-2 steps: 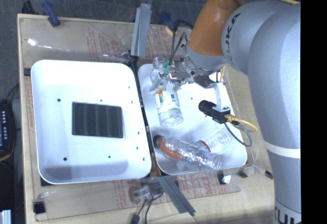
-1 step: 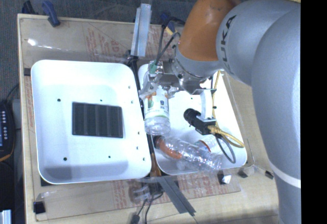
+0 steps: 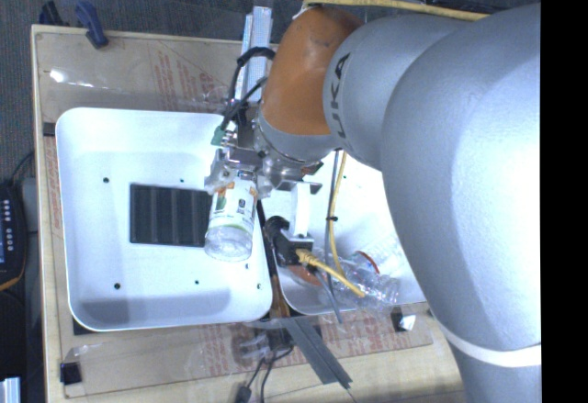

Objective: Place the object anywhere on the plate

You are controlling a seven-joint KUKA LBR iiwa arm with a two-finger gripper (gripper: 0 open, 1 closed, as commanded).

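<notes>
A: Item one, arm?
B: Grey KUKA arm [image 3: 441, 144], orange band, filling the right of the frame, wrist at centre.

A: Gripper?
B: Gripper [image 3: 231, 185] at centre frame, over the right edge of the left bin [image 3: 101, 300]. Fingers closed on a clear plastic bottle [image 3: 230, 225], which hangs below them, white label, wide end toward the frame's bottom.

A: Plate?
B: Dark ribbed rectangular plate [image 3: 165, 214] on the left bin's floor, centre left. The bottle appears just beside its right edge; touching or lifted, cannot tell.

A: Right bin?
B: Right bin [image 3: 308, 298], lower centre, mostly under the arm; clear crumpled plastic [image 3: 367, 280] and a yellow cable [image 3: 333, 274] show there.
</notes>
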